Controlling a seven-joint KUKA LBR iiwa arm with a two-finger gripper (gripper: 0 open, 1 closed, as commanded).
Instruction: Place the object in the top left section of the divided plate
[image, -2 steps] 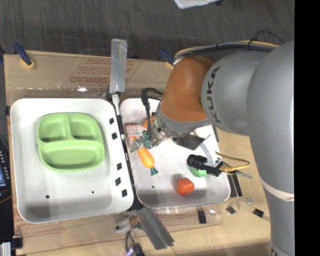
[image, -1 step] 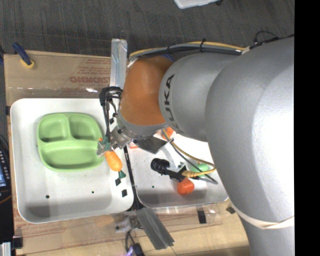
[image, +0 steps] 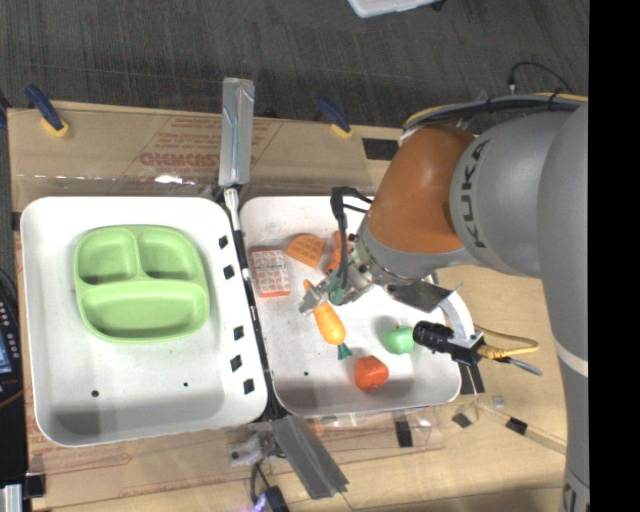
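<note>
1. While I am watching from above, the arm (image: 470, 200) is reaching in from the right over the right bin (image: 290, 395), its gripper (image: 325, 297) hanging just above the carrot (image: 330, 325); I cannot tell how its jaws stand.
2. The divided plate (image: 142, 280) is sitting in the left bin (image: 60, 410).
3. Both bins are resting on a cardboard-covered bench (image: 130, 140).

The divided plate (image: 143, 281) is light green in a white bin (image: 50, 330). An orange carrot (image: 329, 322), a red-orange tomato (image: 371, 372) and a green piece (image: 397, 339) lie nearby.
</note>
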